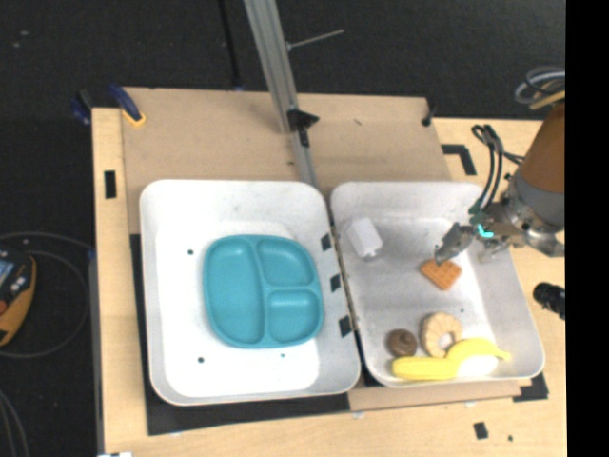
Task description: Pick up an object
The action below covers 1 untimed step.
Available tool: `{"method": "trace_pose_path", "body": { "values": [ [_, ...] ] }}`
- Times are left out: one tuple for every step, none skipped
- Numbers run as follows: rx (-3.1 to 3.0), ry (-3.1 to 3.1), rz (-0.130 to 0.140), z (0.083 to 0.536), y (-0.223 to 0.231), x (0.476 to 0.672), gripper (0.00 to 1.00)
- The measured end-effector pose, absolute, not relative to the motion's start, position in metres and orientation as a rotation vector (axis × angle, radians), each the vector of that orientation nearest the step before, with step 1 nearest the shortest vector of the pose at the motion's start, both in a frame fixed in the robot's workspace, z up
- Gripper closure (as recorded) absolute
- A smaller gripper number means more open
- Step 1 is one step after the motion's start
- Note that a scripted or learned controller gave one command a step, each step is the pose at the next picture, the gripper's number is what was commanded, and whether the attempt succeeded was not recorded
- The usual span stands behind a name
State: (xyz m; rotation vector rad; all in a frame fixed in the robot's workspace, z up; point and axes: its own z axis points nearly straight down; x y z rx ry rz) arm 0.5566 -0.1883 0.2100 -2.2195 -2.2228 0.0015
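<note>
Camera view: we see end effector [455, 246] low in right bin [409, 203], just above orange cracker [441, 274]; we cannot tell its state. Cracker lies apart from banana [447, 365], so we judge it easy target. Nothing lifted yet.

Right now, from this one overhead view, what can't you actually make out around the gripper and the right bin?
- Gripper: too small and blurred in the camera view to read its finger state, or whether it touches the orange waffle-like piece just below it.
- Arm: cut off by the right edge of the camera view.
- White object in the right bin: low contrast against the bin floor, identity unclear.
- Brown ring: too small to identify.
</note>
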Motion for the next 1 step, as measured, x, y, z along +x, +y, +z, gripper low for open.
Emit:
{"method": "trace_pose_path", "body": {
  "values": [
    [-2.22,-2.225,0.0,0.2107,-0.1884,0.5572,0.0]
  ]
}}
